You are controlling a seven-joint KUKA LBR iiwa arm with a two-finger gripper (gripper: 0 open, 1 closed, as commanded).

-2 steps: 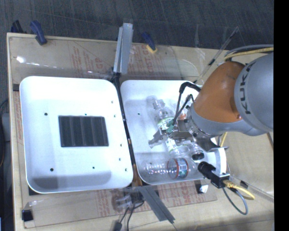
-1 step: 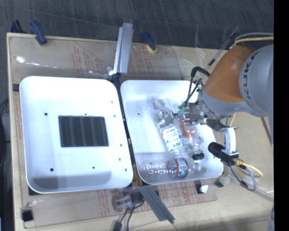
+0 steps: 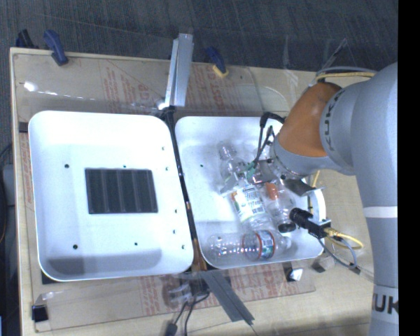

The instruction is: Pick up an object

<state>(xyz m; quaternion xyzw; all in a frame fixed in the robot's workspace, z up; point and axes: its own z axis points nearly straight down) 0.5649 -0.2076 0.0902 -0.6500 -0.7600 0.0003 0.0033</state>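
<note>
In the right bin (image 3: 196,145) lie several clear plastic bottles. One with a white label (image 3: 248,203) rests in the middle, tilted. Another with a red and green label (image 3: 246,246) lies along the front wall. A crumpled clear one (image 3: 230,161) sits further back. My gripper (image 3: 261,174) hangs low over the middle of this bin, just right of the crumpled bottle and above the white-label bottle. The orange-banded wrist (image 3: 304,128) covers the bin's right part. A small orange piece (image 3: 271,187) shows beside the gripper.
The left bin (image 3: 56,138) bears a dark ribbed rectangle (image 3: 121,190) on its floor. A metal bar (image 3: 178,68) and blue clamps (image 3: 56,47) stand along the bench's back edge. Cables (image 3: 336,241) trail at the right bin's front right corner.
</note>
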